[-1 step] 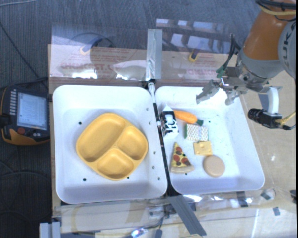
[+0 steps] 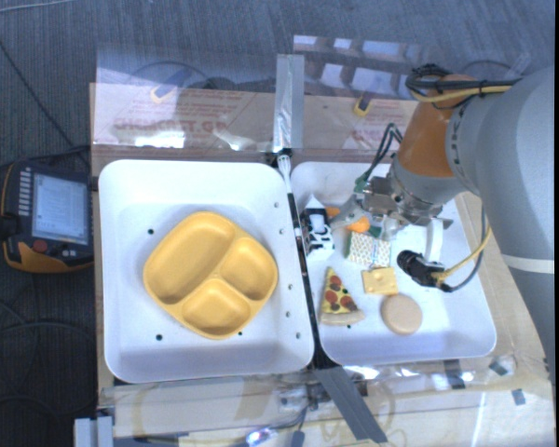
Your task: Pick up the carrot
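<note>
Two white bins [image 2: 112, 277] sitting on the surface [image 2: 196, 110], dark carpet [image 2: 93, 17] around it, claw [image 2: 371, 214] hovering over the carrot [image 2: 358, 223], grip state hidden.

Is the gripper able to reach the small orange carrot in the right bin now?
Probably yes: the gripper hangs right beside the small orange carrot, and nothing lies on top of it.

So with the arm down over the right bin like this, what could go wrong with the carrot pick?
1. The carrot is small and mostly hidden under the gripper, so the close may miss it.
2. The patterned cracker and the black-and-white toy lie close by and could get nudged or caught instead.
3. The looping cable hangs near the cheese slice.
</note>
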Motion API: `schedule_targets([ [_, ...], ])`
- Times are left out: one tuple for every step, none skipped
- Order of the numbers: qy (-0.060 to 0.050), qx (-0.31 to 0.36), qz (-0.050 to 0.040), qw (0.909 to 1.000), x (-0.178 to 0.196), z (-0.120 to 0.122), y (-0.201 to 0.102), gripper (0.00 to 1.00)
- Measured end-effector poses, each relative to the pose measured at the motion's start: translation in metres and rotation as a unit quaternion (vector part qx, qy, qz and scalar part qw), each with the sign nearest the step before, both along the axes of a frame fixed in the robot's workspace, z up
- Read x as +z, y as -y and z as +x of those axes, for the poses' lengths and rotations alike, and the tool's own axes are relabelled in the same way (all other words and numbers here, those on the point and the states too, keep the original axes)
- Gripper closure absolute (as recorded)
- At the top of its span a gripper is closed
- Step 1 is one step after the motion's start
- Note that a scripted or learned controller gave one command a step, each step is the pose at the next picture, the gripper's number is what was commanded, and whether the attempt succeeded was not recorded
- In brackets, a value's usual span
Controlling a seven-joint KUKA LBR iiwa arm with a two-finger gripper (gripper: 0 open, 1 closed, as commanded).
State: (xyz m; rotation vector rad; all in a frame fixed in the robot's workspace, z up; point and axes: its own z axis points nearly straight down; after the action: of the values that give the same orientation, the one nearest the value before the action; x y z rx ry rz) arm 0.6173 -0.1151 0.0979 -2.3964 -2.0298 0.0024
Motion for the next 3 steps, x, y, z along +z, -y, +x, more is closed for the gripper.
schedule_targets([
  [-0.002, 0.0, 0.0008, 1.0, 0.008, -0.001, -0.001, 1.0],
  [0.001, 0.052, -0.0004, 0.9986, 0.123, 0.01, -0.011, 1.0],
  [0.0, 0.052, -0.0005, 0.9986, 0.123, 0.01, -0.011, 0.0],
])
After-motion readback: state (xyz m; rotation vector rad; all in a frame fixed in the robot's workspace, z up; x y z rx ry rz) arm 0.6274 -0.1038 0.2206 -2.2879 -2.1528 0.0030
